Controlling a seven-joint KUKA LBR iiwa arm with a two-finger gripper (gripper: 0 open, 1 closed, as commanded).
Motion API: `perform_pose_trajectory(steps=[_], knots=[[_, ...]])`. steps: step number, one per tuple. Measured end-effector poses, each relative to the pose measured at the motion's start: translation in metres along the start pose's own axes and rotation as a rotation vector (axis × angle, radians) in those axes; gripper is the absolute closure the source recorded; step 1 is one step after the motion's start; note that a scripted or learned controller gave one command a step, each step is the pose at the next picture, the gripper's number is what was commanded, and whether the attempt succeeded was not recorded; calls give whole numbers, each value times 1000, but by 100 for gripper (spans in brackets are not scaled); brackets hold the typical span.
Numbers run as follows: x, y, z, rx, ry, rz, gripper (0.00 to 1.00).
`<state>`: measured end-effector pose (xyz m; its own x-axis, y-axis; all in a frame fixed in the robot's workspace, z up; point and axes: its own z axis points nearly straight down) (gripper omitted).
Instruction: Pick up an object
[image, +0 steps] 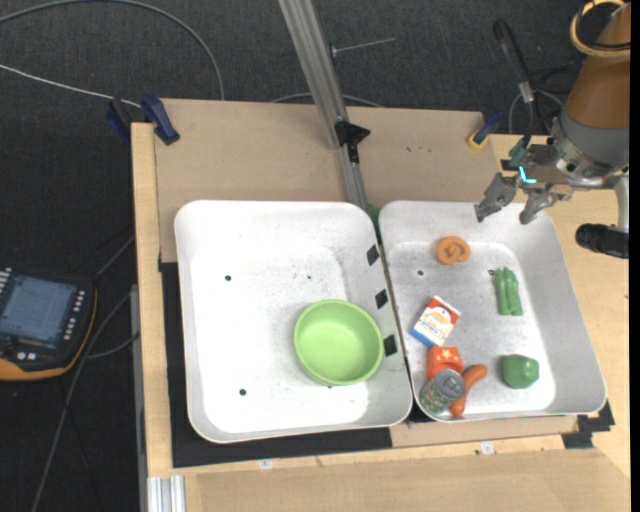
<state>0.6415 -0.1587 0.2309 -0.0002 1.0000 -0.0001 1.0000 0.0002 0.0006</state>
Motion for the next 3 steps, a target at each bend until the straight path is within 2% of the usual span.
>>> perform_pose_trajectory(steps=[1,2,3], knots=[[0,0,0,0,0,0,0],[-2,-5,62,5,1,0,0],[-3,4,113,5,1,0,0]])
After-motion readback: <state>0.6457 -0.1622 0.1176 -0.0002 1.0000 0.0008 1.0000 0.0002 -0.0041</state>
